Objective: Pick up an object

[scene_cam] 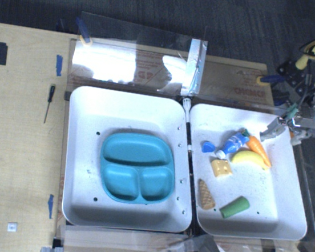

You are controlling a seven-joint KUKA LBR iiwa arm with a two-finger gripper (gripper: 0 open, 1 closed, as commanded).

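Carrot (256,146) lies in the right bin (282,225), touching the banana (249,158), just beside the blue bottle (233,143): light, stiff, smooth toy plastic by the look, best pinched across its thick middle. Gripper (273,130) hovers close above its top end; open or closed, I can't tell. Green cylinder (234,207) sits apart.

Before us, glossy white plastic bins (80,141), a smooth blue plastic tray (137,168), matt pale wooden bench (10,149).
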